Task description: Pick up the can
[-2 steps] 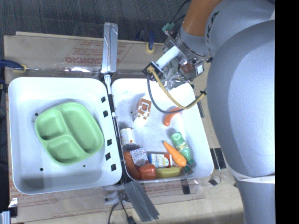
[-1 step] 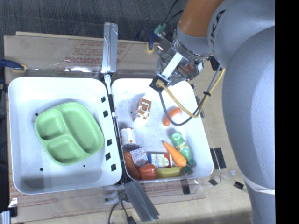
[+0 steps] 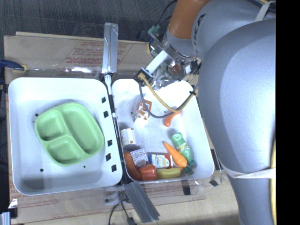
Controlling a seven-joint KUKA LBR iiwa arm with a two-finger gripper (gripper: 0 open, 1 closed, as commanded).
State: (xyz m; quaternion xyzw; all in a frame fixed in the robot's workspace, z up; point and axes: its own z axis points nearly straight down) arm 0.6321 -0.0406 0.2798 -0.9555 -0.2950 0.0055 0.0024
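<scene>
The can [image 3: 127, 137] is a small white cylinder with a dark band, standing at the left wall of the right bin [image 3: 202, 139], about halfway down it. My gripper [image 3: 160, 80] hangs over the far end of that bin, wrapped in cables, up and to the right of the can and well apart from it. A small orange-and-white carton [image 3: 143, 111] lies between the gripper and the can.
The right bin's near end holds a carrot [image 3: 176, 154], a green bottle [image 3: 182, 146], a red pepper [image 3: 147, 172], a yellow banana [image 3: 168, 173] and small packets [image 3: 138, 156]. A small orange piece [image 3: 168, 120] lies mid-bin. A green divided plate [image 3: 69, 132] sits in the left bin [image 3: 23, 93].
</scene>
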